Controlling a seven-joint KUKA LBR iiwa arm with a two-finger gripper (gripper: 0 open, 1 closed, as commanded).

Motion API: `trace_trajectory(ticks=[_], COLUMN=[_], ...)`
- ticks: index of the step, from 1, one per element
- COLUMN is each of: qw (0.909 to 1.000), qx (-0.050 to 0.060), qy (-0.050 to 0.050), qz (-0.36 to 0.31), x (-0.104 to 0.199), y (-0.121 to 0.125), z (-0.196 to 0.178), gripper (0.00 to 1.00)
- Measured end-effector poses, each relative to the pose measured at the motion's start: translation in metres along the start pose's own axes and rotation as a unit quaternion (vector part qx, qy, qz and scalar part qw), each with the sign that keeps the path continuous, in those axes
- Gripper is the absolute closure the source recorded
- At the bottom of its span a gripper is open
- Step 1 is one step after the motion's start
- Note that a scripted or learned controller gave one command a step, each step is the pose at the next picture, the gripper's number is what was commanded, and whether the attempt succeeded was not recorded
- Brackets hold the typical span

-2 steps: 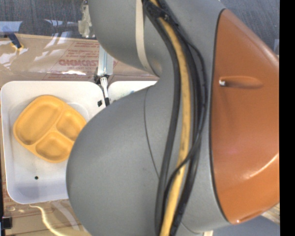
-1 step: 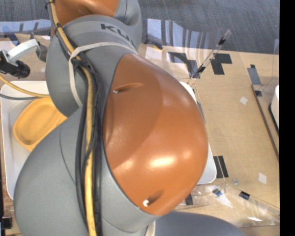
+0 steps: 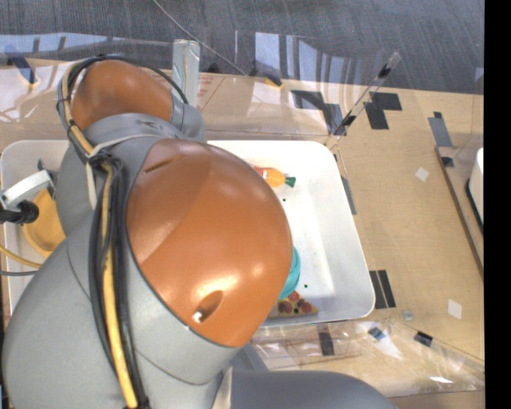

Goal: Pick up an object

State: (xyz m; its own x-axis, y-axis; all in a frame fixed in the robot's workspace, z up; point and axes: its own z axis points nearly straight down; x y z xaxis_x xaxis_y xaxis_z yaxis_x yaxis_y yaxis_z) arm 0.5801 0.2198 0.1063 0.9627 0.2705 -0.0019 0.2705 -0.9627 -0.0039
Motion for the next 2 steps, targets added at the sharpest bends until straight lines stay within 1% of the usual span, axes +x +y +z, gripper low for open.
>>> trace_trajectory(ticks=[1, 2], qw=[1.0, 0.9995], qx=[-0.001, 0.0], qy=[-0.002, -0.004], qz=[0.0, 0.032], x=[-0.002, 0.002], y=[0.0, 0.001], z=[0.004, 0.015], gripper=[0.0, 0.0])
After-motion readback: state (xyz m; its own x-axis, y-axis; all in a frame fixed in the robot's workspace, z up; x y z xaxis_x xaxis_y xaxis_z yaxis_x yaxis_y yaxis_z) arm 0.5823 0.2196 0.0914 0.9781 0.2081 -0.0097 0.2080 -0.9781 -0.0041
